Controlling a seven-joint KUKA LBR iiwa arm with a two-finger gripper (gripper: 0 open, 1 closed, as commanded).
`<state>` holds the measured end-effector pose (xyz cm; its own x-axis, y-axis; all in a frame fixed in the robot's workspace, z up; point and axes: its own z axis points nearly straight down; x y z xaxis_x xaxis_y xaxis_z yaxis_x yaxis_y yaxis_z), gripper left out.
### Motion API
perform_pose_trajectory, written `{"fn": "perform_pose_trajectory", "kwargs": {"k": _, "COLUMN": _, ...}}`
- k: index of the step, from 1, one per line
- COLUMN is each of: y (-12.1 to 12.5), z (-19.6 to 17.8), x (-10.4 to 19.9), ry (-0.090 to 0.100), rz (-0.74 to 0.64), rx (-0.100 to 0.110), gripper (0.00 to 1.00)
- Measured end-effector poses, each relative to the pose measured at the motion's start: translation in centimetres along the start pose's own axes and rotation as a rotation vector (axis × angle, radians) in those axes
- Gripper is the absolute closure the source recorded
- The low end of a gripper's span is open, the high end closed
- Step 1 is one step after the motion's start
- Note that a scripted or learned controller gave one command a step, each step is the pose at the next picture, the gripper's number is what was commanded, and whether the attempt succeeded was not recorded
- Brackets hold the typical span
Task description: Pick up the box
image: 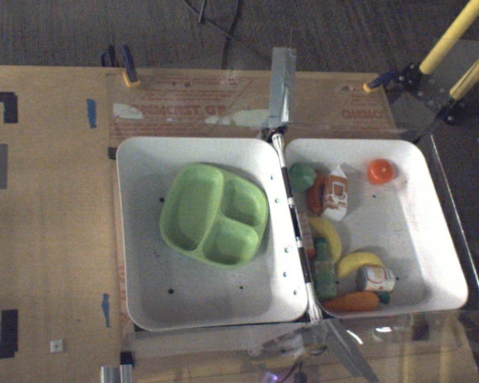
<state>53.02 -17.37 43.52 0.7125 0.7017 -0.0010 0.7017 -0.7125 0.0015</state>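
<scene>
- Toward the upper left of the right bin (431, 214) lies the box (335, 194), a small white carton with a peaked top and an orange-brown label, flat on its side with the peak pointing to the far wall.
- I judge it light and fairly stiff, probably a toy carton; the broad printed face is likely smooth, so I would close across its two long narrow sides, near the middle of its length, and not on the sloped peak.
- Pressed along its left side is a reddish-orange piece (316, 195), touching or nearly so, which leaves little room for a finger there; I expect that to be the awkward side.
- Just beyond that, at the bin's inner corner, sits a green rounded thing (302, 175).
- Below the box comes a yellow banana (328, 236), close to its lower end, then a green bottle-like piece (324, 270), a second banana (358, 262), a small can (375, 278) and a carrot (351, 302) along the near wall.
- An orange round thing (381, 171) lies off to the box's right, well apart, so that flank is open for approach.
- Beside it, the left bin (144, 294) carries a green divided plate (215, 214), which plays no part in this job.
- Both bins rest on the brown desk (48, 214).
- Of the fingers I cannot tell how they stand or whether they have anything; the box lies untouched, so the pick is not yet begun.
</scene>
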Motion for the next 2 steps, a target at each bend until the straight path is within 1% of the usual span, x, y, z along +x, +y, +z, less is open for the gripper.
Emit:
{"fn": "perform_pose_trajectory", "kwargs": {"k": 1, "y": 0.0, "z": -1.0, "x": 0.2, "ry": -0.001, "rz": -0.005, "rx": -0.002, "gripper": 1.00}}
{"fn": "perform_pose_trajectory", "kwargs": {"k": 2, "y": 7.0, "z": 0.0, "x": 1.8, "ry": 0.000, "rz": 0.486, "rx": 0.001, "gripper": 1.00}}
